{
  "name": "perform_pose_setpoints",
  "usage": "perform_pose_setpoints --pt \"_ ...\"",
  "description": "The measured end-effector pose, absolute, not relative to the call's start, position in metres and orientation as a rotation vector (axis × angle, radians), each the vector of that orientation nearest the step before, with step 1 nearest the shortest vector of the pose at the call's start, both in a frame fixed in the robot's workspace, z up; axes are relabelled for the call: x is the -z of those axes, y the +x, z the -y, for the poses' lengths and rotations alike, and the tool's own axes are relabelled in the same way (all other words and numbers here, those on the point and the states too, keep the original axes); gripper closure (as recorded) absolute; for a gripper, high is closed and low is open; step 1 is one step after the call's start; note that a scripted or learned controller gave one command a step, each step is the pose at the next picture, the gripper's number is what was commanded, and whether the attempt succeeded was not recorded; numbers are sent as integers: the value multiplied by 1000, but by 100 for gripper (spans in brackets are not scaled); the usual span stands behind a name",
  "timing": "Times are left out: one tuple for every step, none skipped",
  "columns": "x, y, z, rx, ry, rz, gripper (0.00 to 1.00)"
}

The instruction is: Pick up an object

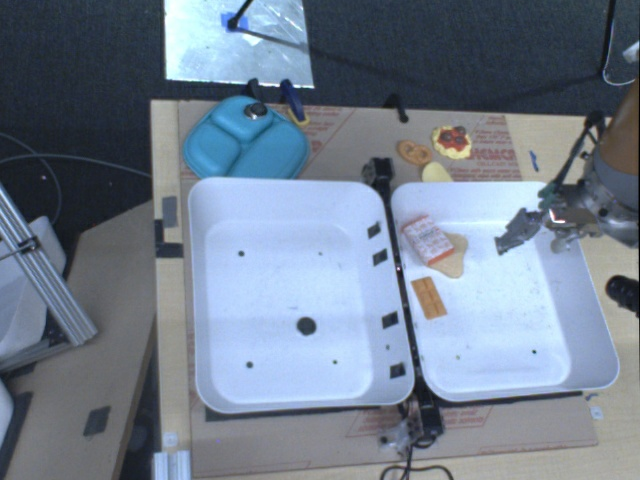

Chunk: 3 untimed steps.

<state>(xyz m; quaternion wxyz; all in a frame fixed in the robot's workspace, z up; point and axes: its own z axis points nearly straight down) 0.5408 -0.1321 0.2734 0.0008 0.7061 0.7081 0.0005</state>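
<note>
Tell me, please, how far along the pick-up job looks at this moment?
Done: the arm has reached over the right bin, its gripper hanging above the bin floor. In hand: nothing visible between its fingers. Left: the whole pick. The red-and-white packet, the tan piece under it and the orange wafer all lie in the bin to the gripper's left, seemingly untouched.

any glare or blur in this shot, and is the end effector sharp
In the camera view the crinkled silver foil sheet beyond the bench catches patchy glare, and the two shallow white plastic bins look bright but keep their detail. The grey two-finger end effector over the right bin is slightly soft at its edges. The small red-and-white box and flat orange rectangular piece read fairly crisp.
</note>
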Motion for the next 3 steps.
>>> perform_pose_setpoints --pt "-79 590 98 -7 2207 -2225 0" --pt "-99 592 101 -10 2210 -2215 100" --pt "-187 502 32 -1 2215 -2233 100"
